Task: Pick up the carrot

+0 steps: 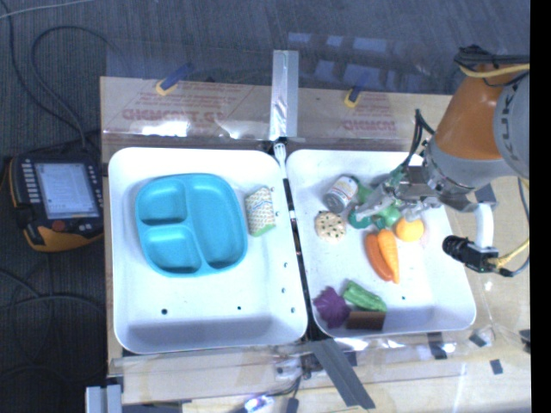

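Observation:
The carrot [384,254] is orange and lies pointing towards the near edge in the right bin [430,312], right of centre. Its green top sits under the gripper [379,212], which hangs low over the carrot's far end. The grey arm with its orange band [469,127] reaches in from the right. The gripper body hides whether anything is in its grasp.
Around the carrot lie a small tin can [342,191], a cookie [329,224], a yellow-orange fruit [411,229], a purple item [330,304], a green item [364,297] and a brown block [367,320]. The left bin [138,317] holds a blue divided plate [189,222] and a bread-like piece [260,211].

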### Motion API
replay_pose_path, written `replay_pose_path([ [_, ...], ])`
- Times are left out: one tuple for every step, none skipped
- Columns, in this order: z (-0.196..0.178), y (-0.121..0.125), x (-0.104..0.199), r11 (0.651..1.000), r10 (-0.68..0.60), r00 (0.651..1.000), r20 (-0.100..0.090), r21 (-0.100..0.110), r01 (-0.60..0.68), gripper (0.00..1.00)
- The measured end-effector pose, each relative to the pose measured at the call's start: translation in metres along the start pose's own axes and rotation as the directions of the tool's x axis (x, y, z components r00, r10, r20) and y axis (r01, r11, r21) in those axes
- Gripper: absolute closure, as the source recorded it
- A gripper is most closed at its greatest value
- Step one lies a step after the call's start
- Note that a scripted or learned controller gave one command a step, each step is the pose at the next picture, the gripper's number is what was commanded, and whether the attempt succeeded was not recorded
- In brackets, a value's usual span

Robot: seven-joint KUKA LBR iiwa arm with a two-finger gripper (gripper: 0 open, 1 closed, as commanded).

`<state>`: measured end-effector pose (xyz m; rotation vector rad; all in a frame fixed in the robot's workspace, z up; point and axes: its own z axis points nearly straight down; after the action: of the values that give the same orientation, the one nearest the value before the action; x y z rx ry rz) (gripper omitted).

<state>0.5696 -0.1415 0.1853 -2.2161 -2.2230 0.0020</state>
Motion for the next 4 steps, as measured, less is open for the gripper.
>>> replay_pose_path([
  [-0.054, 0.06, 0.045, 0.996, 0.089, 0.996, 0.003, -0.001, -0.089, 0.0],
  [-0.098, 0.053, 0.059, 0.963, 0.27, 0.963, 0.004, -0.001, -0.27, 0.0],
  [-0.098, 0.053, 0.059, 0.963, 0.271, 0.963, 0.004, -0.001, -0.271, 0.0],
  [-0.034, -0.002, -0.015, 0.994, 0.113, 0.994, 0.003, 0.0, -0.113, 0.0],
])
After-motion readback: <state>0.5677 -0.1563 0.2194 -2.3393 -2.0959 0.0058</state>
